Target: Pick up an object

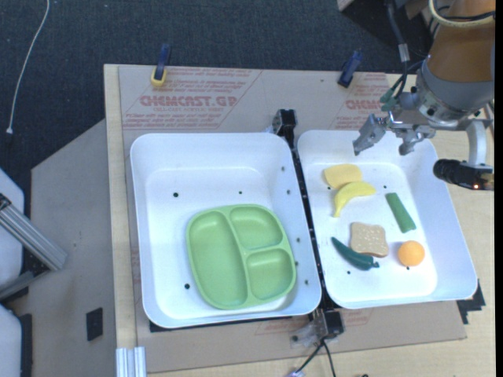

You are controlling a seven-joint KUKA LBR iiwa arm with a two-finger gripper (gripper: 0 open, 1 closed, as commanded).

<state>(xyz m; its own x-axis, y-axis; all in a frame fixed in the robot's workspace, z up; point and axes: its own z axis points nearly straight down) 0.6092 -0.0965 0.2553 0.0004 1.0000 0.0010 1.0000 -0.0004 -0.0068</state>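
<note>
Camera view, looking down at a slant: your pincer point(391, 134) hung over the far rim of the right bin point(448, 285), at about 12 o'clock of that bin, its two fingers spread wide with nothing between them. I judged this the approach step; no grasp had begun.

The candidates all lay in the right bin. A yellow wedge point(343, 175) and a banana point(352, 195) sat touching, nearest the pincer, toward 11 o'clock. A green stick point(400, 212) lay at 3 o'clock, an orange ball point(410, 253) at 4, a bread slice point(368, 239) near centre with a dark green pepper point(354, 255) touching its 7 o'clock edge.

The next move would call for you to descend toward 6 o'clock and pick a target. The ball and the stick stood apart from neighbours, so they offered the cleanest finger room. The wedge and banana crowded each other. The far wall sat just under the pincer; clear it first.

The left bin point(149, 210) held a green divided plate point(240, 254).
</note>
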